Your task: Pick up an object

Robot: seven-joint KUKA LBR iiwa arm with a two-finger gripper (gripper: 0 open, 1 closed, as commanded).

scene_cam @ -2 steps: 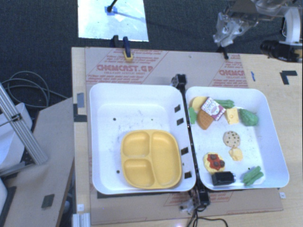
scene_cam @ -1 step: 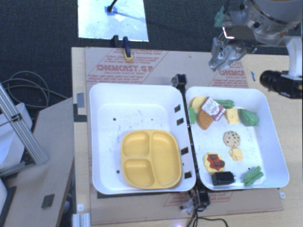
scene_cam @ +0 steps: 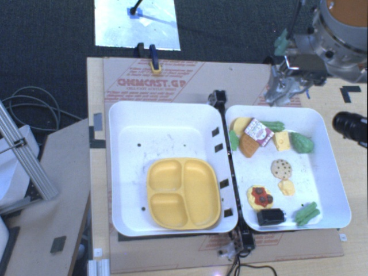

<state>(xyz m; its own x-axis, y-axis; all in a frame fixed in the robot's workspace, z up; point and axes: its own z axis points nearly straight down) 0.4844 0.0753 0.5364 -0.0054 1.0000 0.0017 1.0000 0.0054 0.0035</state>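
Gripper (scene_cam: 283, 91) hangs above far rim of right shallow white bin (scene_cam: 329, 154); finger state: cannot tell. Toy food pieces, including round speckled cookie (scene_cam: 281, 167), lie inside. Yellow 3-compartment plastic tray (scene_cam: 184, 192) occupies left bin (scene_cam: 126, 154).

- Pink-and-white packet (scene_cam: 259, 132): lies tilted near the right bin's far left corner; rests on a brown bread slice (scene_cam: 249, 145)
- Yellow wedge (scene_cam: 240, 125): just left of the packet, touching it
- Green bean pod (scene_cam: 272, 125): along the far wall, right of the packet
- Yellow cheese cube (scene_cam: 282, 141): between the packet and a green leafy lump (scene_cam: 302, 143)
- Speckled round cookie (scene_cam: 280, 168): mid-bin; a small pale yellow piece (scene_cam: 286, 187) just below it
- Yellow disc with red topping (scene_cam: 260, 196): near the front, flat
- Black block (scene_cam: 270, 216): at the front wall
- Green pod cluster (scene_cam: 307, 213): front right corner, beside the block
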